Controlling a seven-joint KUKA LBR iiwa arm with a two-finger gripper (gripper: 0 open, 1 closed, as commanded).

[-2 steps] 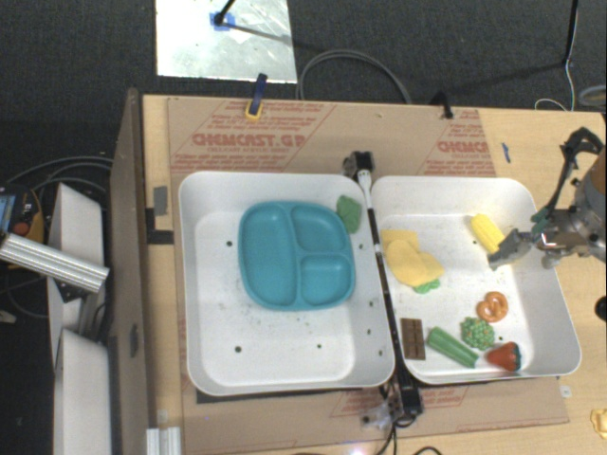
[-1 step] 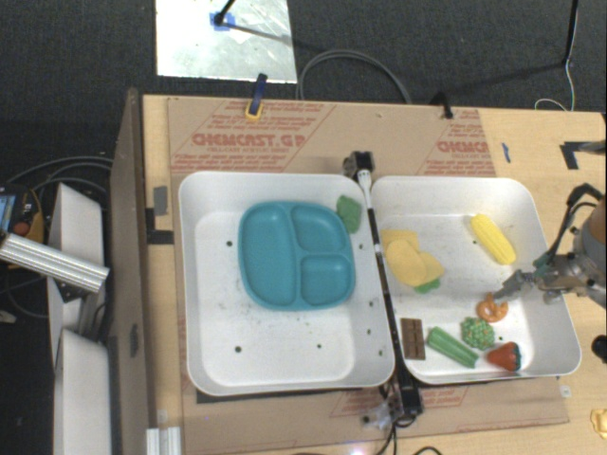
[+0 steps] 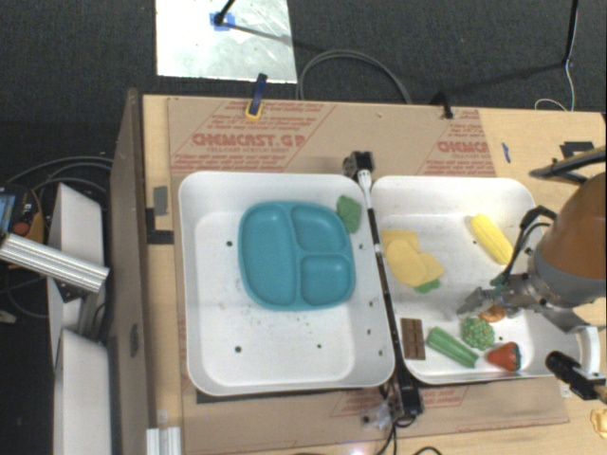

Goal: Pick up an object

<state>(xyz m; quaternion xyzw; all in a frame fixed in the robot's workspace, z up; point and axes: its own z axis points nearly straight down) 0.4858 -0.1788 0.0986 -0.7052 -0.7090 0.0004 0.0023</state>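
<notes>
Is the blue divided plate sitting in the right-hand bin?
No. The blue divided plate lies in the left bin; the right bin holds the food toys.

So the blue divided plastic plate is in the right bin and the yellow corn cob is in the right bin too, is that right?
Not quite. The blue divided plastic plate lies in the left white bin, as the camera view shows. The yellow corn cob is in the right white bin, as you said.
</notes>
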